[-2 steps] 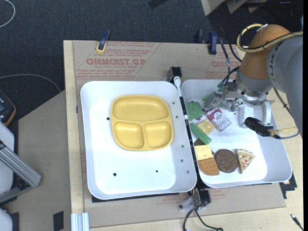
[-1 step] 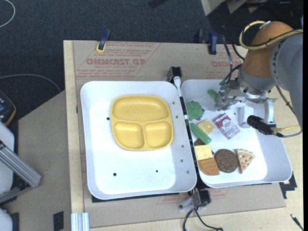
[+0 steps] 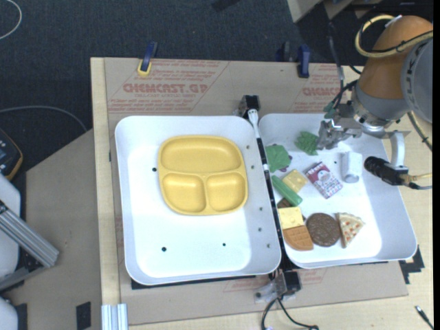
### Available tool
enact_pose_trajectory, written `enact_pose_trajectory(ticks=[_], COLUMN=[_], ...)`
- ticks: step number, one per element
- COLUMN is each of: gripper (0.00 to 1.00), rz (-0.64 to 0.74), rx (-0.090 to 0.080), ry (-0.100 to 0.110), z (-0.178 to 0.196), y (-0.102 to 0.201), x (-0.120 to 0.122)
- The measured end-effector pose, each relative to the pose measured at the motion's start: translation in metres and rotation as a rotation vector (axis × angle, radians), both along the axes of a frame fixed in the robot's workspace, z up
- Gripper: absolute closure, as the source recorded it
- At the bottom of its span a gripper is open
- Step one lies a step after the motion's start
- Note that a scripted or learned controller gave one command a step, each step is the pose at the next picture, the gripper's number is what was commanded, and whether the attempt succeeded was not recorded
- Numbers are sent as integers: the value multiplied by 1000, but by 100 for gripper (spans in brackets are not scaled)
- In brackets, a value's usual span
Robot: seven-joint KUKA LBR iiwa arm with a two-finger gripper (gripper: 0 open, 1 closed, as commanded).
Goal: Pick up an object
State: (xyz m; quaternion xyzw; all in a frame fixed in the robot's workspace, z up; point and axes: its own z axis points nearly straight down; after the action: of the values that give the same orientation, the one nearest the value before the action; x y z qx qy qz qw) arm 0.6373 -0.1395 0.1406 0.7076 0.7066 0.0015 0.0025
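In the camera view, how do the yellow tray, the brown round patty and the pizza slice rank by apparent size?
Largest to smallest:
1. yellow tray
2. brown round patty
3. pizza slice, only a little smaller than the patty

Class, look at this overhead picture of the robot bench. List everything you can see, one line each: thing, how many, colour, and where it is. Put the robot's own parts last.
Bins: 2, white, side by side on the bench; left bin, right bin.
Divided plate: 1, yellow, in the left bin.
Leafy toy pieces: 2, green, upper right bin.
Green stick: 1, right bin, left side.
Cheese-like blocks: 2, pale yellow, right bin.
Cracker: 1, orange-brown, near edge of right bin.
Round cookie: 1, dark brown, beside the cracker.
Pizza slice: 1, right of the cookie.
Small packet: 1, red and white, mid right bin.
Clamps: 2, yellow and blue, far bench edge.
Arm: 1, grey and orange, right.
End effector: 1, over the upper right bin.
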Motion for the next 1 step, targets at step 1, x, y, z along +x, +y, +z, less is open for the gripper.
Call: enact_pose_trajectory(ticks=[1], gripper=[100], rz=[0], rx=[0], ry=[0], z=[45], y=[0], x=[-5])
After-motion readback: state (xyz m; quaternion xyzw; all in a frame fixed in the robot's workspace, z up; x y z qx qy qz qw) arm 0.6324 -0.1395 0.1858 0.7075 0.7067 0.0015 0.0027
